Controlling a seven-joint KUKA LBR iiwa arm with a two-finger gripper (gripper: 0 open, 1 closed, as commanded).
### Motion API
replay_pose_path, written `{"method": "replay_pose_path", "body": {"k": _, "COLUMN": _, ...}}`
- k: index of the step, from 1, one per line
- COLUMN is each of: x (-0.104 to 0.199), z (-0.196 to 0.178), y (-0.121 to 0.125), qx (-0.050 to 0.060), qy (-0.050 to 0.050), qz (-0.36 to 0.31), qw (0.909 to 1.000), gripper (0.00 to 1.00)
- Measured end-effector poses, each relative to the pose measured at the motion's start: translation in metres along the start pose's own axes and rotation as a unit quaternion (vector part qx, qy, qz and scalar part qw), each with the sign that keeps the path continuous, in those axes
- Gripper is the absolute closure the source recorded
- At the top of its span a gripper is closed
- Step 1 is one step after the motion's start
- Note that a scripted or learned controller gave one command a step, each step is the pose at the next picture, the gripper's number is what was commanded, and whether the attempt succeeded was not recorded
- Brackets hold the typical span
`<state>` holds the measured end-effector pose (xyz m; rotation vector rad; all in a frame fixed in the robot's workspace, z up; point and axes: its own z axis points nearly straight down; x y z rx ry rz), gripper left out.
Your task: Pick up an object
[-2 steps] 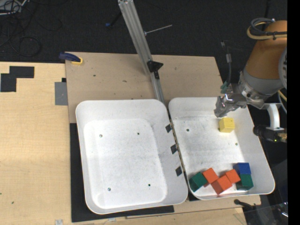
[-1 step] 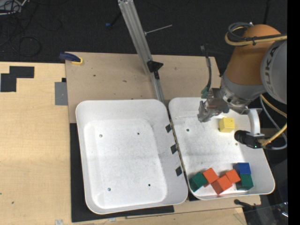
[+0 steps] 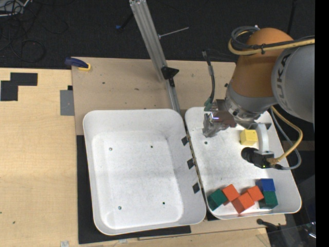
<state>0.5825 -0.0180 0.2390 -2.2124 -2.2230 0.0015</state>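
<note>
My gripper [image 3: 209, 126] hangs over the far left part of the right bin [image 3: 222, 161], pointing down at bare bin floor. Nothing shows between its tips. A yellow block [image 3: 249, 136] lies to its right, partly tucked under the wrist. Along the bin's near edge sits a cluster of blocks: a green one [image 3: 217, 197], an orange one [image 3: 231, 192], a red-orange one [image 3: 245, 199], a blue one [image 3: 266, 184] and a dark green one [image 3: 269, 198]. That cluster lies well apart from the gripper.
The left bin [image 3: 139, 169] stands beside the right one, joined by black clips [image 3: 191, 163]. A slanted aluminium post [image 3: 152, 40] rises behind the bins. The arm's orange band [image 3: 259, 60] looms over the right bin's far corner.
</note>
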Motion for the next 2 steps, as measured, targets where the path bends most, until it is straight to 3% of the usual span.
{"method": "replay_pose_path", "body": {"k": 2, "x": 0.112, "z": 0.009, "y": -0.042, "qx": 0.001, "qy": 0.000, "qz": 0.000, "qw": 1.0000, "gripper": 1.00}}
